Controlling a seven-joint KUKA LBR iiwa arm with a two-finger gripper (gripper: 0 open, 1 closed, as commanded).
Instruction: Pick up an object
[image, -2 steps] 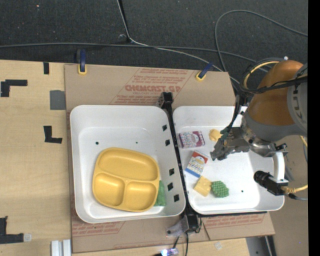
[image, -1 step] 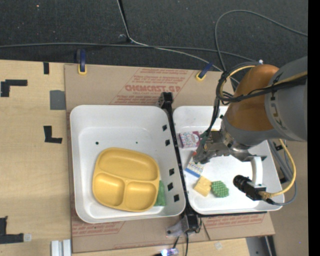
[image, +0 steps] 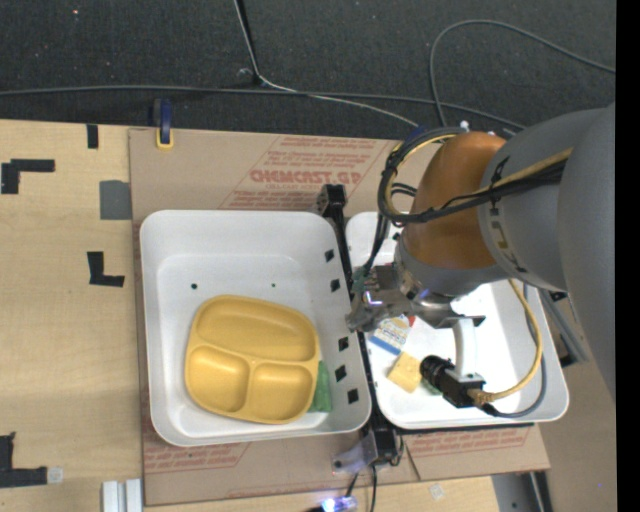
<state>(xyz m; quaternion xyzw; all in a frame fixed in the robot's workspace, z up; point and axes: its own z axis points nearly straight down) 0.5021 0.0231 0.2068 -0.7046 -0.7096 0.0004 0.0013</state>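
My gripper (image: 368, 308) hangs low over the left side of the right bin (image: 530, 400), close to the wall between the two bins. Just below it lies a small blue, white and red packet (image: 391, 335), partly covered by the wrist. A pale yellow wedge (image: 404, 373) rests a little nearer the front of the same bin. In the left bin (image: 170, 250) a yellow divided plate (image: 250, 357) lies flat, with a green object (image: 322, 388) tucked against its right edge. The bulky orange and grey arm hides much of the right bin's floor.
Both bins sit on a cardboard sheet (image: 290, 170) on the wooden bench. Black clips run along the divider (image: 343, 290) between the bins. Dark cables cross the black backdrop behind the bench.
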